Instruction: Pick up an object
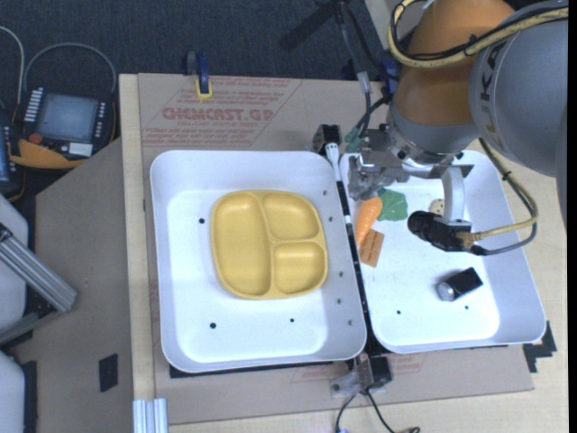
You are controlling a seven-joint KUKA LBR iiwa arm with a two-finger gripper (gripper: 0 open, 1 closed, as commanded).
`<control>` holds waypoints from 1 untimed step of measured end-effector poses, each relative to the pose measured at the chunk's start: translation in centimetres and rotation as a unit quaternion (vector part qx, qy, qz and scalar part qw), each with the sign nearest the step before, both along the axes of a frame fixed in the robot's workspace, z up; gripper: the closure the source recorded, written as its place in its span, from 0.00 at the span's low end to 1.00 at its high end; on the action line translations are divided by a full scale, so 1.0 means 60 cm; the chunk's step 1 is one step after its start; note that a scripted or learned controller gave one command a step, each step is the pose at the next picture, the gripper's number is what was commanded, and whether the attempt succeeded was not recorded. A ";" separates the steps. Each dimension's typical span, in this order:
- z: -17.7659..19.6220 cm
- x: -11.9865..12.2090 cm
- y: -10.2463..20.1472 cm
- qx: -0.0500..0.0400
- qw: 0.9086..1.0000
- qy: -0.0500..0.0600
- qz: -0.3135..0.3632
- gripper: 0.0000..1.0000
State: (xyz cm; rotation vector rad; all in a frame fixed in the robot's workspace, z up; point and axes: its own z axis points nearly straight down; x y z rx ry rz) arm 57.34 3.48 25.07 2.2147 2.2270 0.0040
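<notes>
1. From the camera view, we see the table [135, 242] carrying two shallow white bins side by side. The left bin [180, 314] holds a yellow divided plate [269, 242] lying flat near its middle, and we judge it sits there as a drop-off spot, well apart from the picking.

2. The right bin [424, 318] holds the loose things. An orange carrot-like piece [367, 219] lies against the shared wall, with a small orange card [371, 247] just below it and touching it, and a green piece [393, 207] just beside it to the right. A small dark block [460, 283] lies alone lower in the bin, well apart from the cluster.

3. The arm reaches in from the right, its orange band [442, 61] high over the bin's far end, and the gripper [365, 177] hangs low over the cluster. We judge it is held there because that cluster offers the nearest pick.

4. The carrot-like piece lies just below the gripper, its upper end near or under it; whether they touch is unclear.

5. We cannot tell whether the fingers are released or clenched, since the wrist body hides them, and we see nothing held between them.
</notes>
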 end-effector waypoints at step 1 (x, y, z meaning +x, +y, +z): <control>-0.001 0.027 0.096 0.000 1.000 0.000 0.000 1.00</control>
